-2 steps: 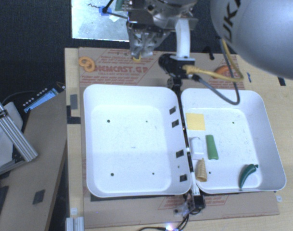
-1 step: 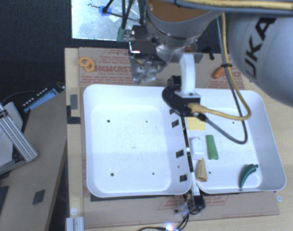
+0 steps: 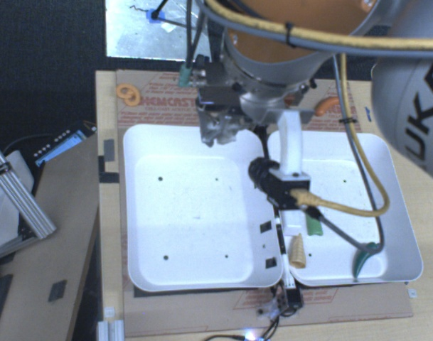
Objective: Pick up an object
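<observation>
A brown cardboard sheet (image 3: 166,99) covers the bench, and on it sit two shallow white bins side by side, the left bin (image 3: 152,212) and the right bin (image 3: 394,190), with dark floor beyond the bench's far edge.

The gripper (image 3: 217,130) hangs over the far right corner of the left bin, just beside the ridge where the two bins meet. From above it reads as a block of grey metal parts, and whether it is open, closed or holding anything cannot be told. Over it sit the arm's grey wrist and the orange band (image 3: 294,20), and a yellow cable (image 3: 344,206) loops down from the arm across the right bin.

Nearest the gripper, beyond the ridge, a small green piece (image 3: 313,226) lies in the right bin's near left part. Just nearer the camera than that, a tan cone (image 3: 297,251) rests beside the ridge. Farther toward the right bin's near right corner lies a teal tool (image 3: 364,258) with a thin grey handle. Outside the bins, an orange pretzel-shaped toy (image 3: 128,94) lies on the cardboard beyond the left bin's far left corner.
</observation>
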